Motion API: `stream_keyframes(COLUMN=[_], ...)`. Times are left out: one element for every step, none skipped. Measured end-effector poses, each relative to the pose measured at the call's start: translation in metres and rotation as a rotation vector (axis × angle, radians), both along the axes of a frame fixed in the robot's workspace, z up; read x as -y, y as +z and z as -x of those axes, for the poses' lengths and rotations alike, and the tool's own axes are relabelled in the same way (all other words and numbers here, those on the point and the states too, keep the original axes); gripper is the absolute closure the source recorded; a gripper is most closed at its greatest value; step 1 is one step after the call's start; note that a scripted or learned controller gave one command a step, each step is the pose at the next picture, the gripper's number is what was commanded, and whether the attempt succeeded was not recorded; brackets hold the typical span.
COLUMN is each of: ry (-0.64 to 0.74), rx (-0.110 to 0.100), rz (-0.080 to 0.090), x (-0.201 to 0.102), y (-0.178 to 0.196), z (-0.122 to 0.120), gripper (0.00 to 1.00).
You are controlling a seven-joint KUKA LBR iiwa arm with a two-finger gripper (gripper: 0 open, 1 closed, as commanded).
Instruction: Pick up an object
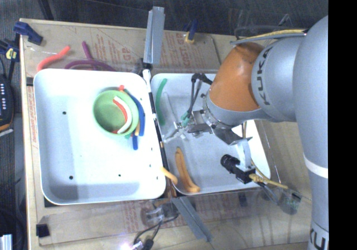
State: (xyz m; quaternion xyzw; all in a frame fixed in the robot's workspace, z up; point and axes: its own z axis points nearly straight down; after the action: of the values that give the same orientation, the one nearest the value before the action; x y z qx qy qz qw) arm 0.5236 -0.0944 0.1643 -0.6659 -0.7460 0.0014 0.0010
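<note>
One view: you look down at a slant on the table (223,48) from above, with the arm (279,81) entering from 3 o'clock.
Two bins: the left bin (56,148) and the right bin (215,179) sit side by side, their inner rims touching.
Arm: its orange band (234,78) hangs over the 12 o'clock half of the right bin.
Gripper (183,125): it is low over the right bin, toward that bin's 9 o'clock side, and points toward 8 o'clock.
Grip: you cannot tell whether it is spread or pressed together, and you can see nothing held in it.
Green stick (159,98): it lies along the right bin's 9 o'clock wall, at about 11 o'clock from the gripper and apart from it.
Orange curved piece (184,173): it lies in the right bin's 7 o'clock corner, at 6 o'clock from the gripper and apart from it.
Small orange piece (169,175): it rests at the rims where the bins meet, just beside the orange curved piece at its 9 o'clock.
Green bowl (109,114): it stands upright in the left bin, toward 1 o'clock of that bin's middle.
Red strip (124,99): it curves inside the bowl along its 2 o'clock side.
Blue stick (139,126): it leans on the bowl's 3 o'clock rim, running toward 6 o'clock.
Outside the bins: a red-orange stick (53,58) and a purple hose (89,65) lie on the table at 12 o'clock from the left bin.
</note>
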Motion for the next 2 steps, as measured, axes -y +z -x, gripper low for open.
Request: stream_keyframes(ry=[0.020,0.036], rx=[0.013,0.007], rz=[0.019,0.006], x=[0.0220,0.0141], y=[-0.0698,-0.0600], z=[0.0337,0.0324], gripper=[0.00,1.00])
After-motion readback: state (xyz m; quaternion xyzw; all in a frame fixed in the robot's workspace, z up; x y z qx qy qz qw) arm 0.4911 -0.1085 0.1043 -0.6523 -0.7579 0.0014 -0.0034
